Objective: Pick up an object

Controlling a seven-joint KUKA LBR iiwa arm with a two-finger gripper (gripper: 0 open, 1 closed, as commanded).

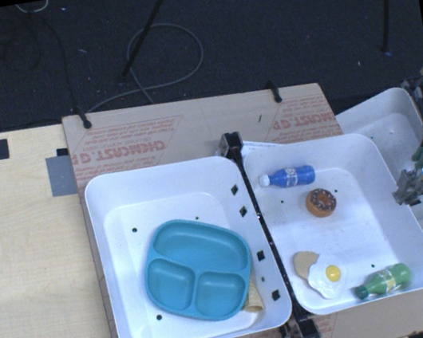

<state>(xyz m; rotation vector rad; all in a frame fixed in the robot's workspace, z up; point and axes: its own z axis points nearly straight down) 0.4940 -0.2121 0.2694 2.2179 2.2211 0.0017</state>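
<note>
The right bin (375,176) holds a blue bottle (288,177) lying on its side at the back. A chocolate donut (321,201) sits just in front of it. A toy fried egg (327,276) lies at the front beside a tan slice (304,263), and a green bottle (385,280) lies in the front right corner. My gripper (412,189) hangs at the far right, just outside the right bin's right rim, away from all these objects and holding nothing that I can see.
A blue divided plate (198,268) lies in the left bin (115,221), with a tan item (253,301) peeking out under its front right edge. A black divider (255,221) runs between the bins. Another white tray (380,114) sits behind the gripper.
</note>
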